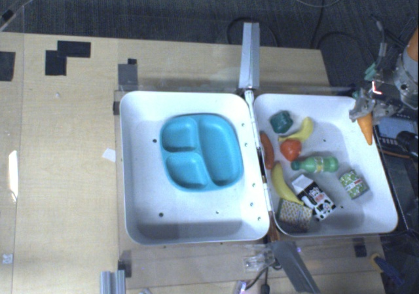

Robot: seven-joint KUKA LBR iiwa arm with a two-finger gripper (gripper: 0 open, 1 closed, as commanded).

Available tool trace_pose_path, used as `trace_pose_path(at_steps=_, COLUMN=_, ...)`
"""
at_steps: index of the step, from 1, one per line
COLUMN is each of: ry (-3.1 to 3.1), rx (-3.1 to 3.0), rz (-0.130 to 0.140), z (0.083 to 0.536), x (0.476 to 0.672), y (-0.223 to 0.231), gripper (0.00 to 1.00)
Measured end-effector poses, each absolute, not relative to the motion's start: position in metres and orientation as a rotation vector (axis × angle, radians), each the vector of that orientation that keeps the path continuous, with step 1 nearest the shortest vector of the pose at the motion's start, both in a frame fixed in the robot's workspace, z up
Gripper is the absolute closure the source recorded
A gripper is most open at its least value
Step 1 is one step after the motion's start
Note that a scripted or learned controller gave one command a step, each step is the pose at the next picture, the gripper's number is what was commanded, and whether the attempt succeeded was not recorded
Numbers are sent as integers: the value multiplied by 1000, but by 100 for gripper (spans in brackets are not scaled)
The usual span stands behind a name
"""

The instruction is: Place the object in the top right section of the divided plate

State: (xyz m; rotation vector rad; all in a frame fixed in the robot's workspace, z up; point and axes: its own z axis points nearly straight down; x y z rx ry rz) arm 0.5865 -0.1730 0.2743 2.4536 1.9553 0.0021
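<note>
While crowded, right bin (366, 224): toys.

Blue divided plate (200, 150), left bin (141, 220)

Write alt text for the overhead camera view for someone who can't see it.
A blue plastic divided plate sits in the left white bin; the grey arm's tool hangs by an orange carrot-shaped toy at the right white bin's far rim, above assorted toy food.
</note>
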Motion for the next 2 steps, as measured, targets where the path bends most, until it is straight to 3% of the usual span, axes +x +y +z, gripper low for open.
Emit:
trace_pose_path(at_steps=1, ry=2010, rx=2414, rz=2, z=184, x=524, y=-77, gripper=100)
trace_pose_path(at_steps=2, ry=1930, rx=2477, rz=5, z=208, x=531, y=26, gripper=100)
